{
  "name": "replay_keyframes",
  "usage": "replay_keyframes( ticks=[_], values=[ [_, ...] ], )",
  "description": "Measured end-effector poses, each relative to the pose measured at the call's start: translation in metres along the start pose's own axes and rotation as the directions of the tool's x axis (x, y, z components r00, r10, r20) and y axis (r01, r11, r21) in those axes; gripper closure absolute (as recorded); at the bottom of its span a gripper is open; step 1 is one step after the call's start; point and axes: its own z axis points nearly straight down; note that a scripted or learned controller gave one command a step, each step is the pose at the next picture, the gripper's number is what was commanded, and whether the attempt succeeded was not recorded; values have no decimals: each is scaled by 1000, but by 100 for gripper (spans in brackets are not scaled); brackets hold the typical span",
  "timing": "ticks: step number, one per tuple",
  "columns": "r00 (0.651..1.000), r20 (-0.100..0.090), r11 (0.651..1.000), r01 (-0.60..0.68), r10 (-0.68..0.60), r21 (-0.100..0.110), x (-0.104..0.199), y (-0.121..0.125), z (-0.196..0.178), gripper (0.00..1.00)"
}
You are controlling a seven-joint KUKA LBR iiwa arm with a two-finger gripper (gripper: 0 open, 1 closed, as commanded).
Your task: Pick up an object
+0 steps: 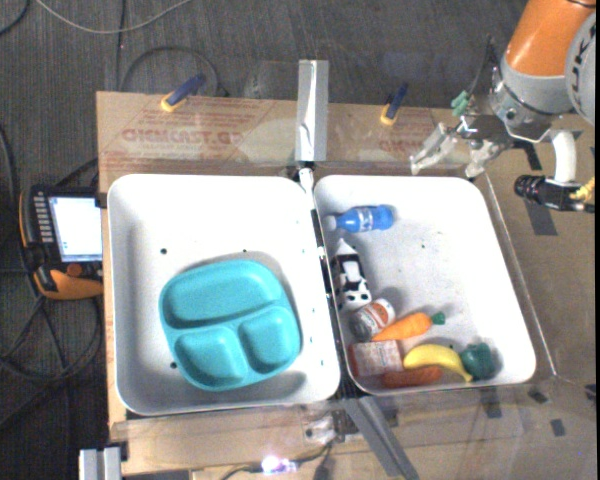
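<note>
The things that could be picked up lie in the right shallow white plastic bin [500, 268], and I take this bin as the landmark. Near its far wall lies a small blue plastic bottle with a white cap [366, 219], on its side. Along the bin's left wall there is a small black-and-white toy figure [351, 281], too small to identify, and just below it a small can with a red-and-white label [372, 317]. In the near part of the bin an orange toy carrot [408, 326], a yellow toy banana [436, 358], a flat reddish-brown packet [377, 358] and a dark green rounded toy [480, 359] lie crowded together; a red piece under the banana is partly hidden. The two-finger metal gripper [450, 148] hangs above the far edge of this bin, outside it and apart from all the objects; its pale fingers [430, 153] are spread apart and nothing is between them. The grey arm with an orange band [550, 38] is cut off by the upper right corner. To the left of the landmark bin, touching it, stands the left white bin [130, 228], which contains a turquoise plastic tray with three compartments [230, 320]. Behind both bins lies a brown cardboard sheet [210, 138].
</note>
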Motion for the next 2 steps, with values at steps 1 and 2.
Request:
replay_keyframes(
  ticks=[1,2],
  values=[
    [1000,3,1000,28,-28,-11,23,5,136,0],
    [994,1,994,-111,111,0,75,-5,81,0]
  ],
)
